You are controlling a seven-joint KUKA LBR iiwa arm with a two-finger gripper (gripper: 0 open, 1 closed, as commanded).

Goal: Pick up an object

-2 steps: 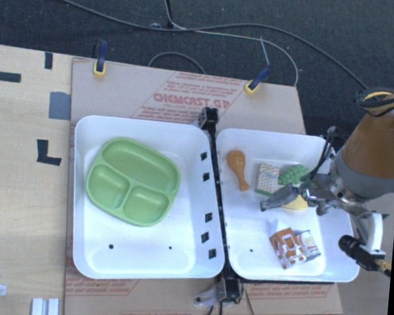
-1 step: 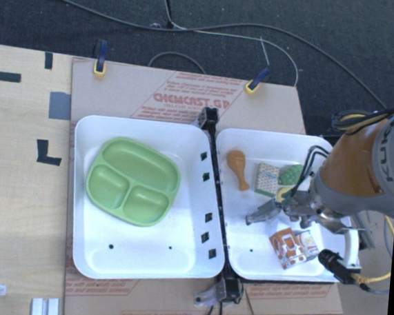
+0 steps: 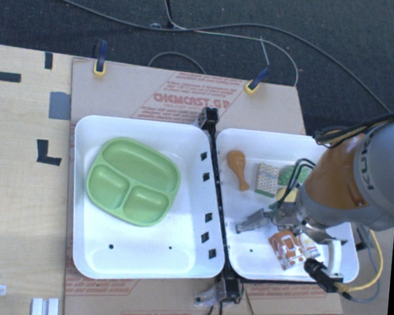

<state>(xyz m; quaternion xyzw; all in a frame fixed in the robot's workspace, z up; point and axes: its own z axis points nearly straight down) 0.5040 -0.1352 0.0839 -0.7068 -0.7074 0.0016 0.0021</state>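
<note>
A: Object-wise, we've got the green divided plate (image 3: 134,180) lying flat in the left bin (image 3: 77,246), easily the biggest thing on the counter (image 3: 13,191).

B: Yep. Then the arm (image 3: 351,178) reaches over the right bin (image 3: 256,266), and we see its hand (image 3: 249,223) low near the bin's middle. We can't tell how it's set.

A: Smaller stuff in that right bin: a red-and-white packet (image 3: 289,247) just beside the hand, a patterned card (image 3: 266,179), and a tan drumstick-shaped toy (image 3: 237,168) up near the divider.
</note>
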